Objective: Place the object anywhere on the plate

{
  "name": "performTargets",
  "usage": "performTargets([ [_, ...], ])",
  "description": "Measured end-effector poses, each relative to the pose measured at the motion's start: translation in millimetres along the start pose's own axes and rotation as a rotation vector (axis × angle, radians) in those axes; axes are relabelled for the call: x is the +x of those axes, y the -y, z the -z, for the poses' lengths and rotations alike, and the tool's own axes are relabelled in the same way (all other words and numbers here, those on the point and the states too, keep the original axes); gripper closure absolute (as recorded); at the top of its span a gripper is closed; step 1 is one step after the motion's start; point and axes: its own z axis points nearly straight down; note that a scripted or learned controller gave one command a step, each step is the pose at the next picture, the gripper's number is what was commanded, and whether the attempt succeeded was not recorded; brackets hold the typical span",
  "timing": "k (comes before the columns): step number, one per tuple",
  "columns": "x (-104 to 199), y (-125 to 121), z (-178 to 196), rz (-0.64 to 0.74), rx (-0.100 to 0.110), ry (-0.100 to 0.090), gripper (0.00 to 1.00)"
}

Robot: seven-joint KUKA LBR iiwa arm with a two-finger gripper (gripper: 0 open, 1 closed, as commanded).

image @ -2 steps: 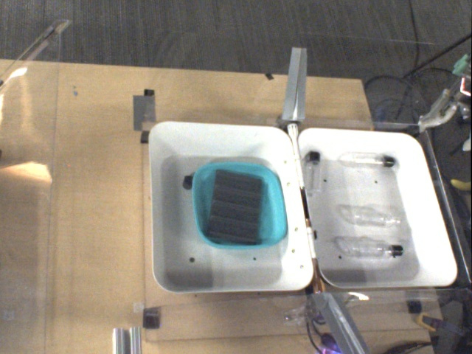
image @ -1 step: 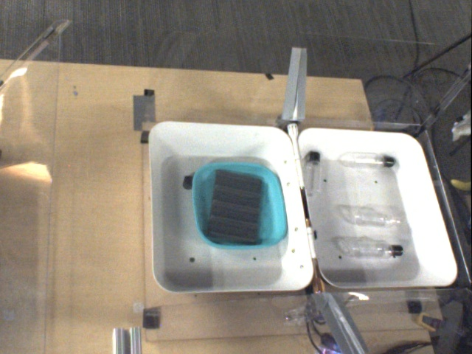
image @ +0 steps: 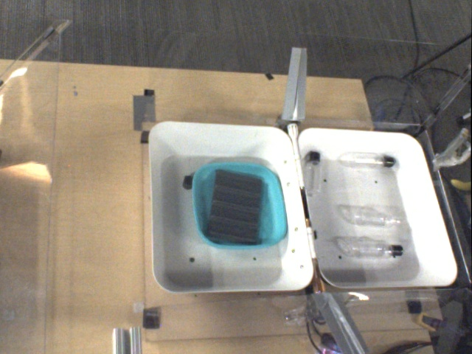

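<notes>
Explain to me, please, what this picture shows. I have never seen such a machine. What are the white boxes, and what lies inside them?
One fixed camera looks down at a slant on a wooden bench. On it stand two shallow white bins side by side. The left bin holds a turquoise plate, and a dark ribbed block already lies on that plate. The right bin holds three clear tubes, some with small black caps. The robot is a grey arm that reaches in from the right. Nothing can be seen being held.

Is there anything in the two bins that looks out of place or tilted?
Nothing stands out. The dark ribbed block lies flat on the turquoise plate in the left bin, slightly turned but within the rim. Three clear tubes lie apart in the right bin.
</notes>
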Motion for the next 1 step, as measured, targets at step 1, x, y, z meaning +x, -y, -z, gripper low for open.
performTargets([
  [1, -13.8, -11.0, 55.3, -0.182, -0.009, -0.001, 0.0],
])
